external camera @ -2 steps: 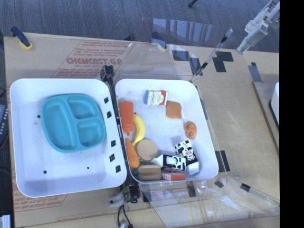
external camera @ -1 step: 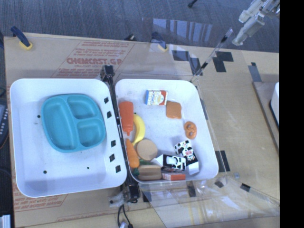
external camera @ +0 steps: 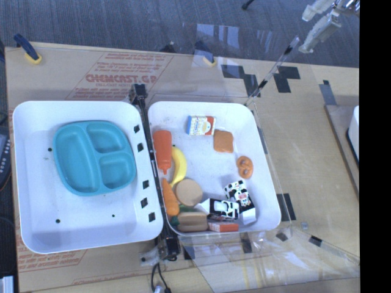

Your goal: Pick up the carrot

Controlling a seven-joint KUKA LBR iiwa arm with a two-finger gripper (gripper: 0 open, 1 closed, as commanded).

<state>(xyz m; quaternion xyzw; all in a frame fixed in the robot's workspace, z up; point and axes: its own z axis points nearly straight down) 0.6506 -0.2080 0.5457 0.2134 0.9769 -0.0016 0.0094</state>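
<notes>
The carrot point(external camera: 170, 199) is a short orange piece lying along the left wall of the right bin point(external camera: 264, 157), near its front. It sits between a red-orange bottle-like item point(external camera: 162, 150) behind it and a tan bun point(external camera: 192, 221) in front, and touches a round tan disc point(external camera: 189, 191) on its right. My gripper point(external camera: 322, 18) hangs pale and high at the top right, well outside the bins and far from the carrot, with nothing seen in it.
The right bin also holds a banana point(external camera: 179, 165), a small carton point(external camera: 200, 125), a brown toast piece point(external camera: 223, 141), an orange cookie point(external camera: 244, 165) and cow-patterned cartons point(external camera: 236, 201). A blue divided plate point(external camera: 95, 156) lies in the left bin point(external camera: 30, 218).
</notes>
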